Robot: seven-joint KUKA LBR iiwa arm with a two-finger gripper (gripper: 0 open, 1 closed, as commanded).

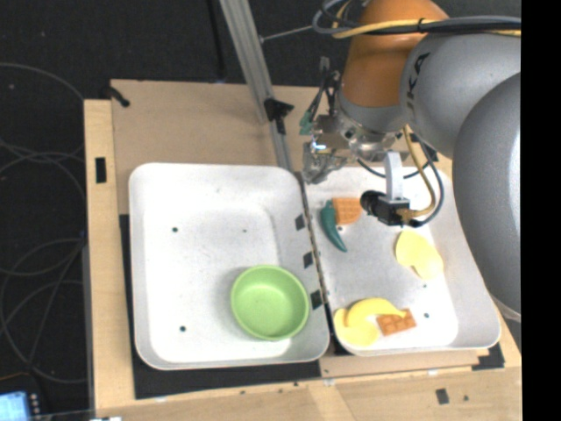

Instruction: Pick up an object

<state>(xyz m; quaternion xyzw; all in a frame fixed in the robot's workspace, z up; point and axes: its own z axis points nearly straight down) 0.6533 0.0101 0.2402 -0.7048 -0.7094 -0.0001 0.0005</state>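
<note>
My gripper (317, 163) hangs over the far left corner of the right bin (456, 323), close to the divider between the bins. Just in front of it lie a teal pepper-shaped toy (333, 226) and a small orange block (348, 210), touching each other. A pale yellow flat piece (417, 253) rests further right. At the near edge a yellow curved piece (362, 313) lies with an orange ridged piece (395, 323) on it. A green bowl (270, 301) stands upright in the left bin (175, 200). Nothing visible is held.
A slanted metal post (250, 55) rises behind the bins near the gripper. The grey arm (473, 103) covers the right bin's far right side, with cables and a black connector (386, 206) hanging below the wrist.
</note>
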